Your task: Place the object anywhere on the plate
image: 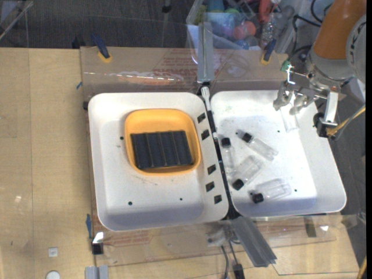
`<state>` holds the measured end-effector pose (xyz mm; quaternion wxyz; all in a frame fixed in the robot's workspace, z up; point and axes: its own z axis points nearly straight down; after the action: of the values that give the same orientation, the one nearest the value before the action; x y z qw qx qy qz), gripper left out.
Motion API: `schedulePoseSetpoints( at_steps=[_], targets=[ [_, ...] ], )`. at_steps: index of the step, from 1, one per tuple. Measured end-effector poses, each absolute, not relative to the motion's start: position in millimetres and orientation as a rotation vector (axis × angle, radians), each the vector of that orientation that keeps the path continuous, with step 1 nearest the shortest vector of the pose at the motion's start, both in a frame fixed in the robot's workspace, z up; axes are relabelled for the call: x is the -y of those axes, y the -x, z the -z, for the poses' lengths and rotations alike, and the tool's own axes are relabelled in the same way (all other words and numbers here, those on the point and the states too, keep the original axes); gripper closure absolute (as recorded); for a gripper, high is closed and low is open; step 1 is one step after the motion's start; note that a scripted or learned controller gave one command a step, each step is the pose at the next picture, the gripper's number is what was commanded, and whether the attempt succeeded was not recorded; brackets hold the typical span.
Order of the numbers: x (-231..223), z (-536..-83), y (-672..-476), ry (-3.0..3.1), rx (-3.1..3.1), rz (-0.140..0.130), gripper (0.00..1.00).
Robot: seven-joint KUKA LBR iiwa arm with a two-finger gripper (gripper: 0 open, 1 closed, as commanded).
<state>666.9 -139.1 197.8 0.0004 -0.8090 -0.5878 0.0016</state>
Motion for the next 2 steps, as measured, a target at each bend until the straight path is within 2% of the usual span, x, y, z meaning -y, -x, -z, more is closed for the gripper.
schedulePoseSetpoints(
  at_steps=[2],
  targets=[
    [118, -251, -667.6, 2.254, 2.194, 0.003, 1.00]
  ],
)
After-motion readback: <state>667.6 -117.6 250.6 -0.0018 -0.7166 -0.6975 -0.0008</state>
